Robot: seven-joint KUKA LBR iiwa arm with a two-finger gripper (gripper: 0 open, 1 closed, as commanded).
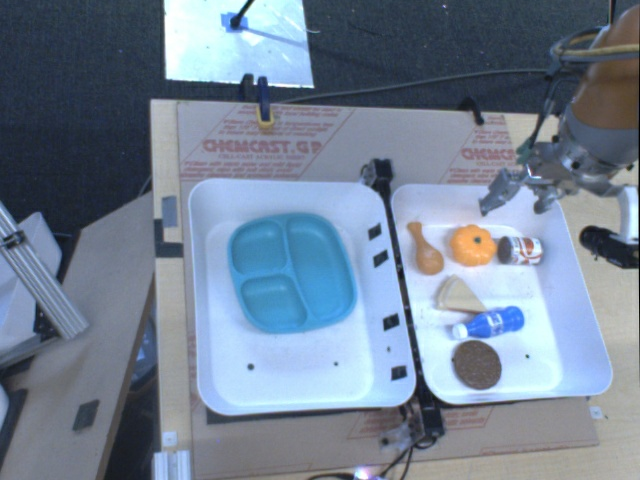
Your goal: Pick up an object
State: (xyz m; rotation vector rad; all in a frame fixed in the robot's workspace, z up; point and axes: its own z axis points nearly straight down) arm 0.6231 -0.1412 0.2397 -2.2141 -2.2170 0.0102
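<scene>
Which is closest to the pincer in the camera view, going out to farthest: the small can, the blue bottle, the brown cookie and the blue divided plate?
From the pincer, nearest first:
1. Small can, right bin, just below it.
2. Blue bottle, middle of the right bin.
3. Brown cookie, right bin's near end.
4. Blue divided plate, left bin.

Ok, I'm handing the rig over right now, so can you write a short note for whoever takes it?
Gripper: open, holding nothing, above the far edge of the right bin, clear of the items.
Right bin: drumstick, pumpkin, can on its side, cheese wedge, blue bottle lying down, brown cookie.
Left bin: blue divided plate.
Done: nothing picked.
Left: lower onto one item, grip, lift. The can and pumpkin look nearest.
</scene>
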